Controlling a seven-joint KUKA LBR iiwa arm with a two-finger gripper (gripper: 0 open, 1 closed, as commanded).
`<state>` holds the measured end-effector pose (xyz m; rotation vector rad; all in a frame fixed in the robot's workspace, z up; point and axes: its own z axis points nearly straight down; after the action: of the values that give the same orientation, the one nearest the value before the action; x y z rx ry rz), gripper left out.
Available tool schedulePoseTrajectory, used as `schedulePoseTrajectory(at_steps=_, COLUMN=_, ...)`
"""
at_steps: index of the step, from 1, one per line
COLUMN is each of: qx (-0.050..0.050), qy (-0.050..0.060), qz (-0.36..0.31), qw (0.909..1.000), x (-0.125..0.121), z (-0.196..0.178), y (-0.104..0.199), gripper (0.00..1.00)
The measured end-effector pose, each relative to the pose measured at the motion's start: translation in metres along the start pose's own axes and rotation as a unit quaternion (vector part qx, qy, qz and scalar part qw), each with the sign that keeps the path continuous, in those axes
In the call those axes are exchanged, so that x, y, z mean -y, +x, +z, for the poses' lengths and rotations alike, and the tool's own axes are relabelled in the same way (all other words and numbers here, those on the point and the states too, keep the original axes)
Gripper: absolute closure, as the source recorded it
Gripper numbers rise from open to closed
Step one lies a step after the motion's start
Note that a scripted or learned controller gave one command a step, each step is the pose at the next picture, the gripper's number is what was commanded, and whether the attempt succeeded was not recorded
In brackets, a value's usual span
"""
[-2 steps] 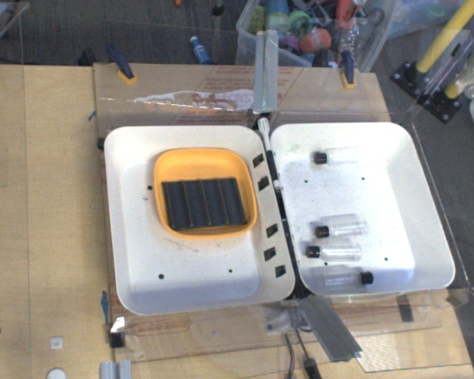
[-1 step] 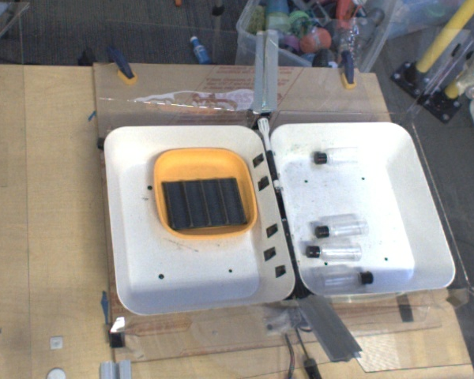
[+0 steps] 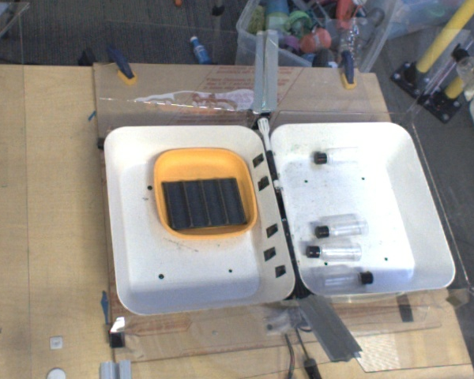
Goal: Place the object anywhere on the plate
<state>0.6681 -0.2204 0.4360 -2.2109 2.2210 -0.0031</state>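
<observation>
Bright, even light; soft focus, faint shadows.

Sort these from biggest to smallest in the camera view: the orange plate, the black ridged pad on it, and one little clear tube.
1. Orange plate
2. Black ridged pad
3. Clear tube, by far the smallest

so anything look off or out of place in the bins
Nothing is spilled or broken. The orange plate in the left bin already carries a ridged black slab. Four clear vials with black caps lie scattered on their sides in the right bin.
</observation>
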Motion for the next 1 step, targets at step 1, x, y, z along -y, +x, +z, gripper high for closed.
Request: schedulePoseTrajectory(at_steps=1, qx=0.001, qy=-0.001, qz=-0.191, qw=0.9817, x=-0.0002, z=0.0005, y=0.0001, gripper=1.00)
